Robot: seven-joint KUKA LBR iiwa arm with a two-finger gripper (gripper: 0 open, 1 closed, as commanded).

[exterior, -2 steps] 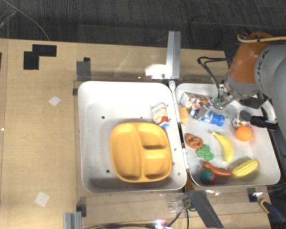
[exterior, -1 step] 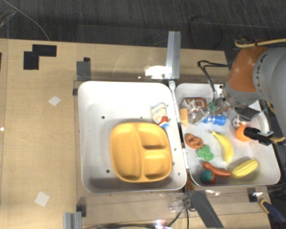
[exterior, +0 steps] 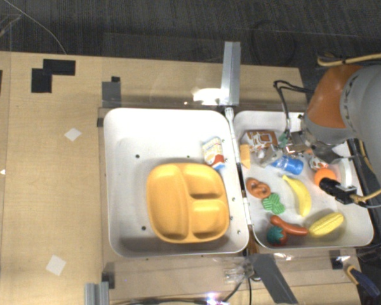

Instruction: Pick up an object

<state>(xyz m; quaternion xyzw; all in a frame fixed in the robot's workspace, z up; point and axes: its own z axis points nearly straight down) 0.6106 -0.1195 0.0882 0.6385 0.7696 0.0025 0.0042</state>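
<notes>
**Arm reaching into the crowded right bin**

Nearest the camera, the wooden bench (exterior: 44, 189) is carrying two shallow white bins side by side. In the left white bin (exterior: 124, 164), a yellow plastic divided tray (exterior: 187, 202) is lying toward the front, and a small white-and-orange packet (exterior: 213, 152) is sitting just behind it near the dividing wall.

The right white bin (exterior: 362, 230) is holding a brown pretzel toy (exterior: 257, 187), a green leafy toy (exterior: 274, 203), a red sausage toy (exterior: 289, 227), a yellow plastic banana (exterior: 298, 194), a yellow corn cob toy (exterior: 326, 223) and a blue plastic bottle (exterior: 287, 165).

The grey arm's two-finger gripper (exterior: 296, 145) is hovering over the back of this bin, just behind the blue plastic bottle. Whether its fingers are spread or closed, I cannot tell.
</notes>
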